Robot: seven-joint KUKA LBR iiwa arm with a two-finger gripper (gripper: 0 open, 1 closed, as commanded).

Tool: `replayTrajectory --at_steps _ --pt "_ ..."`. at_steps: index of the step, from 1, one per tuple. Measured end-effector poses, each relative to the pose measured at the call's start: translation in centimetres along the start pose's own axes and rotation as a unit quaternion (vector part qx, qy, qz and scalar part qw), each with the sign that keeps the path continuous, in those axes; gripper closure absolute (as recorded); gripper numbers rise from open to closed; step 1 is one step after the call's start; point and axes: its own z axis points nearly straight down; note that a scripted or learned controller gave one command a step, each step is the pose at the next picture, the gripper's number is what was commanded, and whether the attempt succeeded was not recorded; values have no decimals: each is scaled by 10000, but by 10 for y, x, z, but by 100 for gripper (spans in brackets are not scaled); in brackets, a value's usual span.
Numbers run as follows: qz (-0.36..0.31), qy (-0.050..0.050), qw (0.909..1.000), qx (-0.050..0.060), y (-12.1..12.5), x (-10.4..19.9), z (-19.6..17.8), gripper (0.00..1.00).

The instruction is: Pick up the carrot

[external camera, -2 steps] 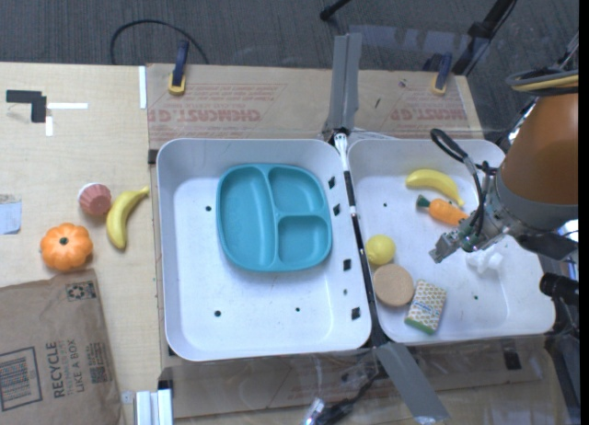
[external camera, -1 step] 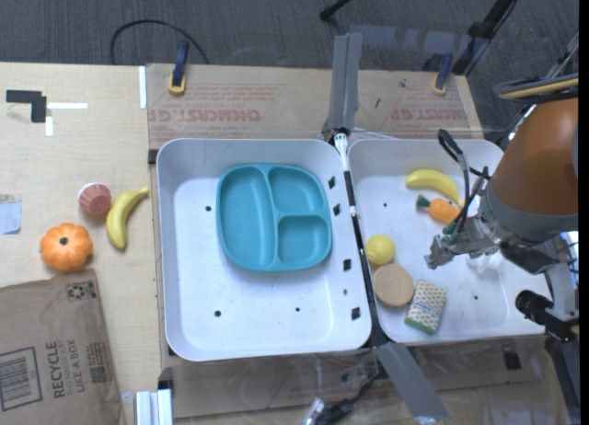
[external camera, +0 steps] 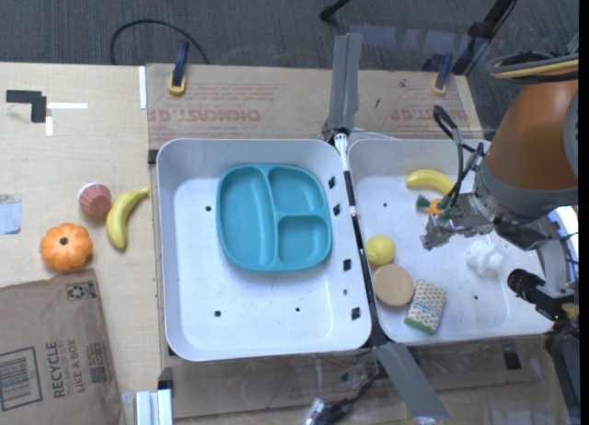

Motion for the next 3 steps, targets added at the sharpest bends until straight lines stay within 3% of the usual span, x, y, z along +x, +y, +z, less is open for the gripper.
replayTrajectory --at_steps 1,2,3 --pt "-852 -3 9964 -1 28 -76 -16 100" --pt "-516 -1 9987 -16 52 -57 118 100" --pt "-2186 -5 9758 -9 31 -85 2 100"
